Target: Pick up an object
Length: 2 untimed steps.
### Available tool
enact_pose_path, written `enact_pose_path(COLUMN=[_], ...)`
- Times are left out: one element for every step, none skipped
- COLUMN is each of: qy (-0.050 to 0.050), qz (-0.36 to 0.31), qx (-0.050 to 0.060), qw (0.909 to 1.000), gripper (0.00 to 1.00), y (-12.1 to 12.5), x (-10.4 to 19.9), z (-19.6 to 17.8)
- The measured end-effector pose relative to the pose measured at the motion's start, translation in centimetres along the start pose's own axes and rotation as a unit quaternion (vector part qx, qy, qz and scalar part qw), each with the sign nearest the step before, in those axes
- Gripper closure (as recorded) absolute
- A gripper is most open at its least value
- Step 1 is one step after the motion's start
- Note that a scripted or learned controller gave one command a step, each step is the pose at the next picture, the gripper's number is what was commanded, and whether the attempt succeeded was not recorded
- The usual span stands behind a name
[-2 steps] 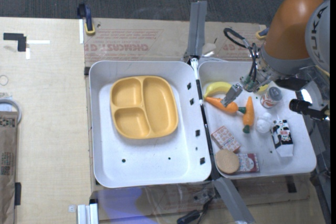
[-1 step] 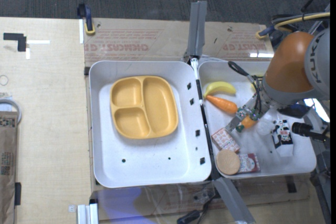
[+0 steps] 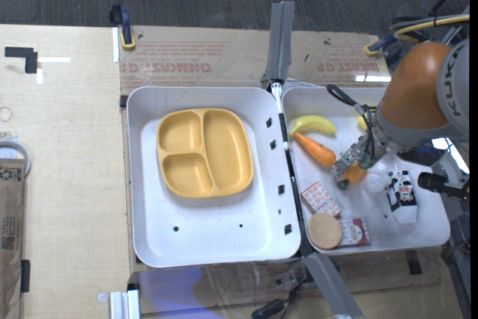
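**Q:** What lies in each bin, left to right?

**A:** The left bin (image 3: 149, 235) holds a yellow divided plate (image 3: 205, 152) with three compartments. The right bin (image 3: 429, 235) holds a banana (image 3: 314, 124) at the far left, a carrot (image 3: 315, 149) just nearer, a red-and-white packet (image 3: 320, 198), a round tan disc (image 3: 325, 230) and a red carton (image 3: 357, 232) near the front, and a small black-and-white carton (image 3: 402, 194) at the right.

**Q:** Gripper state and target?

**A:** The gripper (image 3: 351, 166) is low in the right bin, over a small orange item (image 3: 355, 175) just right of the carrot. Whether it is apart or together cannot be told.

**Q:** Handling?

**A:** Judged light, rigid, smooth and possibly slippery; grasp across its narrow width at mid-body.

**Q:** Legible text?

**A:** Red print on the cardboard (image 3: 194, 60) beyond the bins, not readable; "KU" on the arm (image 3: 418, 90).
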<state>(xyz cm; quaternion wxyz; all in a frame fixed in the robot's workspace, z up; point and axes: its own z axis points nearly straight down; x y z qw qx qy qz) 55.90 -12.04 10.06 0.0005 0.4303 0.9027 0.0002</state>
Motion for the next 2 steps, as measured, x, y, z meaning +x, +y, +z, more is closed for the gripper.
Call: enact_pose_path(qy=[0.000, 0.000], qz=[0.062, 0.169], qx=[0.000, 0.001], qw=[0.9981, 0.9857], gripper=[1.00, 1.00], y=[-1.3, 5.6], x=[-1.2, -0.4], z=[0.9, -9.1])
